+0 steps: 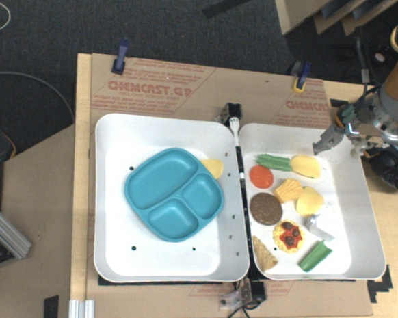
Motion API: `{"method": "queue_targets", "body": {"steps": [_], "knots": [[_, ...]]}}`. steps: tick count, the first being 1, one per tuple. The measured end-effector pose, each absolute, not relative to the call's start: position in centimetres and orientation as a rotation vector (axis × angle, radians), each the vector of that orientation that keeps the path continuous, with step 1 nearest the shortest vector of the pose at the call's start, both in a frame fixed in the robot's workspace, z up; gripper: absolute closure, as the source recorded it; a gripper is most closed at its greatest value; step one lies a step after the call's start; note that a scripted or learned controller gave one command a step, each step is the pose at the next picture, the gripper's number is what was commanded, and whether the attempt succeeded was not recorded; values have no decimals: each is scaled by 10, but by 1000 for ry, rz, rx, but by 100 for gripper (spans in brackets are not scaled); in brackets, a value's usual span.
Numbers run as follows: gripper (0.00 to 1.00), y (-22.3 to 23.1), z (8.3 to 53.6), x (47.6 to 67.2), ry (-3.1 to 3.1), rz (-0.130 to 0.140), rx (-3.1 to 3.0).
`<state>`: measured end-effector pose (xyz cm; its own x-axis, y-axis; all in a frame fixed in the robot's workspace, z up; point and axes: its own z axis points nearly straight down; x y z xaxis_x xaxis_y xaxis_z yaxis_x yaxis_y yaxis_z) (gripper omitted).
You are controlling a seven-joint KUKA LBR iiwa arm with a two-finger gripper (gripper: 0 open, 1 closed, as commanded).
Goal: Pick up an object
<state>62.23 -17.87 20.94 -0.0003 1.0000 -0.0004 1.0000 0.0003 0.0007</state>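
The right bin (363, 202) holds several toy foods: a green pod (274, 161), a yellow oval (306, 166), a red tomato (261, 176), a ridged yellow piece (288, 190), a pale yellow lump (310, 201), a brown patty (266, 209), a small pizza (289, 237), a green stick (315, 256) and a tan wedge (264, 255). My gripper (339, 147) hangs over the bin's far right corner, just above and right of the yellow oval. It is open, with nothing between its fingers.
In the left bin (108, 182) lies a blue divided plate (172, 194) with a yellow piece (212, 167) at its far right edge. A small grey-white object (319, 229) lies by the pizza. Blue clamps (120, 56) hold the cardboard base.
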Motion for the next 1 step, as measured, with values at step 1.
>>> {"method": "queue_targets", "body": {"steps": [1], "knots": [[0, -185, 205, 529, 2222, -4, 2231]]}}
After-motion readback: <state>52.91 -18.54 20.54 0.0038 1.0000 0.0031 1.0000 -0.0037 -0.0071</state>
